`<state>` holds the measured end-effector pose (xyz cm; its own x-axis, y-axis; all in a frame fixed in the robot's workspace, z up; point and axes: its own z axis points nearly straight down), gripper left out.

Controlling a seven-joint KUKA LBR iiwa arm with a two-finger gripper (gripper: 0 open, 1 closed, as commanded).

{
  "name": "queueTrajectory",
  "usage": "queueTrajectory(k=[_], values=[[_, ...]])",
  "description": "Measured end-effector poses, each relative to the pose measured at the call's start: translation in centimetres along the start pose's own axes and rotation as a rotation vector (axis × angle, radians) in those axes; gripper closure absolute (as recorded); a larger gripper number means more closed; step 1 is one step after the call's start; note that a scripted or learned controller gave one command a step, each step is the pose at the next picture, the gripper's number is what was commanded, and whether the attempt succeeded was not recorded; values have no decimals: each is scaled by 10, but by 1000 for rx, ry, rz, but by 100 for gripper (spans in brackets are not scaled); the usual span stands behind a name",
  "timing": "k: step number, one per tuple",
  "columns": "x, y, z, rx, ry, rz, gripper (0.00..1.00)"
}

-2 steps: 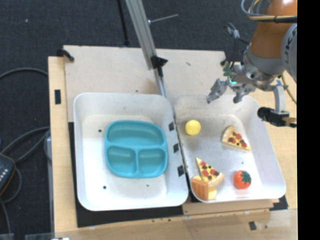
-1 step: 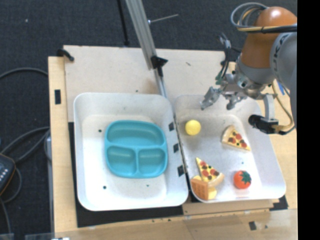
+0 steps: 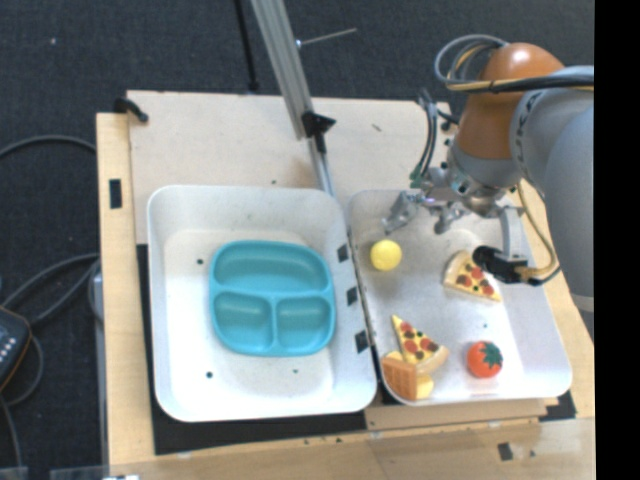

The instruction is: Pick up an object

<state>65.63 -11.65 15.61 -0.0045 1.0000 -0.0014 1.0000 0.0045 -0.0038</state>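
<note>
teal tray (image 3: 270,299), yellow ball (image 3: 386,255), red tomato (image 3: 484,359)

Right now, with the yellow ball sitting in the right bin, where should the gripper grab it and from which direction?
Take the yellow ball across its widest middle, coming straight down from above. It is round, so any finger direction works, and it sits alone on the right bin floor, apart from the pizza slices. The bin's left wall is fairly near, so setting the fingers parallel to it probably gives the most room.
</note>
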Motion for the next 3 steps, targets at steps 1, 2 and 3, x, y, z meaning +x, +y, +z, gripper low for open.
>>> queueTrajectory(k=[1, 2, 3], values=[[-1, -1, 53, 0, 0, 3, 0], [-2, 1, 37, -8, -1, 3, 100], [1, -2, -9, -10, 1, 2, 100]])
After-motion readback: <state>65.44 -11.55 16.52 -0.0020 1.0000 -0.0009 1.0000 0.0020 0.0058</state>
